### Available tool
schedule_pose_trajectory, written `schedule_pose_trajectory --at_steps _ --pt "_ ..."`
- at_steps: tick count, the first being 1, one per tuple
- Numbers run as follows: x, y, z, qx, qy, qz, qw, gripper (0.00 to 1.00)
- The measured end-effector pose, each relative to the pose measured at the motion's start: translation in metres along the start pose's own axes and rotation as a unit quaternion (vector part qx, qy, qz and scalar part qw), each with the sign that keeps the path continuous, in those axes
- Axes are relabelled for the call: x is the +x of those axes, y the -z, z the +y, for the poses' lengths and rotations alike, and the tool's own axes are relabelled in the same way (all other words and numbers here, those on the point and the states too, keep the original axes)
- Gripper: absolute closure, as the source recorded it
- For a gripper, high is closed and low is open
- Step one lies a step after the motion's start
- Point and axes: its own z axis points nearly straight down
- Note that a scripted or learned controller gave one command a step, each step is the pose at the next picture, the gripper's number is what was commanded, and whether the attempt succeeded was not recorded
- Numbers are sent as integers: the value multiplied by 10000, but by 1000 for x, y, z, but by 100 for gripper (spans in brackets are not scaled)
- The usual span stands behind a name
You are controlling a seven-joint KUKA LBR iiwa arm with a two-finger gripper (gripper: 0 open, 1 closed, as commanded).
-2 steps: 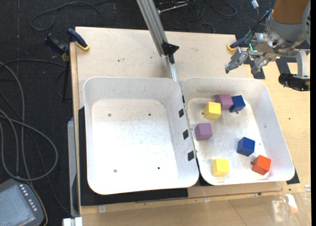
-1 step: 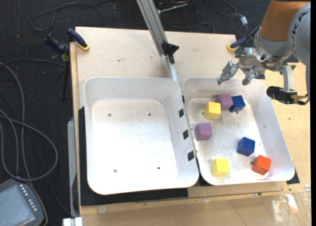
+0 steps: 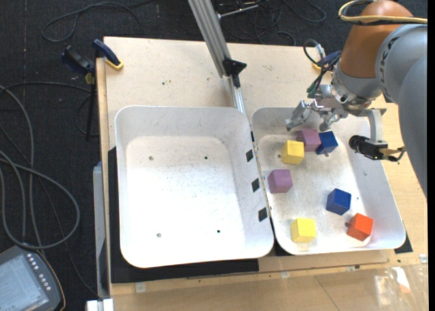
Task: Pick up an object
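The gripper (image 3: 311, 118) sits at the right bin's (image 3: 391, 197) far edge with fingers spread. It holds nothing, poised just above a purple block (image 3: 310, 139) beside a blue block (image 3: 327, 142).

Right bin (image 3: 380, 187) — seven coloured blocks; hand (image 3: 311, 117) poised over the purple block (image 3: 310, 139) and blue block (image 3: 327, 142) at its far end.

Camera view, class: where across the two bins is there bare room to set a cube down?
The left bin has bare floor wall to wall. In the right bin, cubes crowd the far end under the gripper; a bare patch lies between purple cube and blue cube.
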Motion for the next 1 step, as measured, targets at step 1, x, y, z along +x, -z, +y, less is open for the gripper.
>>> schedule_pose_trajectory --at_steps 1 --pt "1 -51 1 -41 6 -10 10000 0"
